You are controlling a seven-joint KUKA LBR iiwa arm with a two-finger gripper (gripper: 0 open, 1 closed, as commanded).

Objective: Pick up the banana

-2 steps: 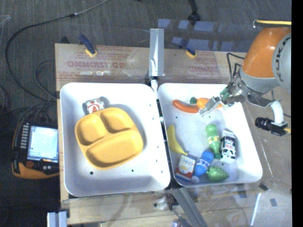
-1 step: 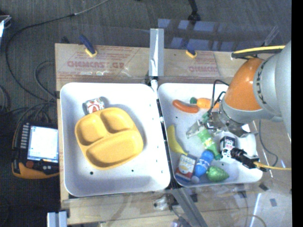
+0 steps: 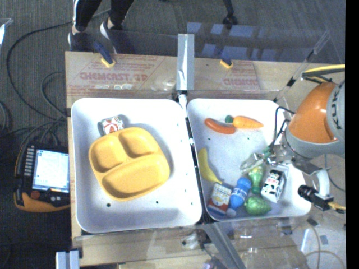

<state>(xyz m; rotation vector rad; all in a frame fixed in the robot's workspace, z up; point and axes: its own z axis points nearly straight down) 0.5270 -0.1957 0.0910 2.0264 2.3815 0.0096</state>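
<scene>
1 banana [image 3: 207, 167], 2 bins [image 3: 84, 150].

Red "CHEMCAST" print — partly legible — on the brown board [image 3: 115, 74] behind the bins.

The grey KUKA arm with its orange band [image 3: 314, 119] comes in from the right, bent downward at the wrist. Its two-finger metal gripper [image 3: 259, 162] hangs low at the end, pointing toward the left and slightly down. The fingers are too small and cluttered to read.
</scene>
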